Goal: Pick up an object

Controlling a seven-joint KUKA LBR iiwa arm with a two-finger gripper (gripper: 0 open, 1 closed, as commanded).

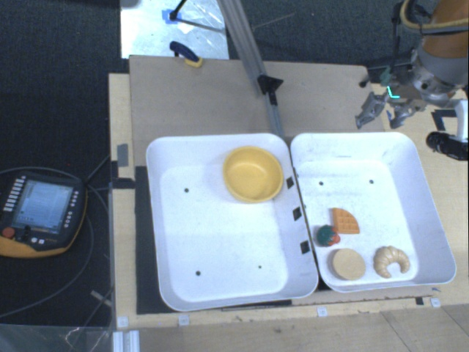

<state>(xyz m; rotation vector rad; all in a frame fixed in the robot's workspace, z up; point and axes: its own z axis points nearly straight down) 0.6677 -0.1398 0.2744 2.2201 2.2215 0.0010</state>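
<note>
While the left bin (220, 270) holds a yellow bowl (253, 173), we see the right bin (366, 160) holding a croissant (391, 260), a round biscuit (347, 264), a waffle wedge (344, 221) and a small green-red piece (326, 235). Our gripper (387, 114) hangs open above that bin's far rim, grasping nothing.

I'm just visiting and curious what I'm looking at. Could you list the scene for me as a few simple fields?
left bin: holds a yellow bowl near its back right corner
right bin: holds four toy foods near its front edge
toy foods: waffle piece, green and red item, round cracker, croissant
gripper: fingers spread, holding nothing, above the right bin's back rim
task status: nothing picked up yet
</note>
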